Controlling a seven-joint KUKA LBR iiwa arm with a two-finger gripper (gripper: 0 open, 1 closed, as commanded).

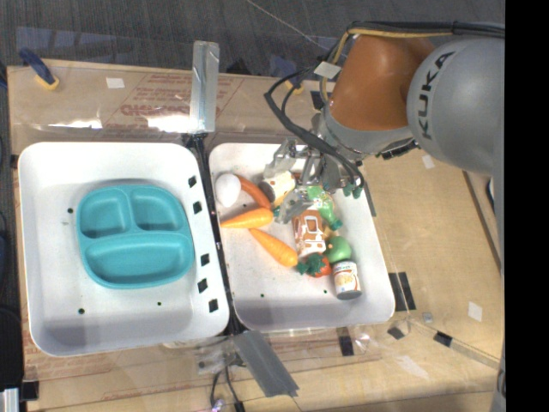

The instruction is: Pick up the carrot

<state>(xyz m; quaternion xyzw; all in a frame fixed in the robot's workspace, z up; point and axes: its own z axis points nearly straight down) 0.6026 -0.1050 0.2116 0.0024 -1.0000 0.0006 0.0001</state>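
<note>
Three orange carrots lie in the right bin: one lying crosswise near the bin's left wall, one angled below it, and one above, beside a white egg. My gripper hangs low over the upper middle of this bin, just right of the topmost carrot and above the cluster of toys. Its metal parts blend with the items beneath, and no carrot is visibly between them.
A small bottle with an orange label, green vegetables, a red item and a small can crowd the right bin's right half. The left bin holds a teal divided plate. Cables loop above the wrist.
</note>
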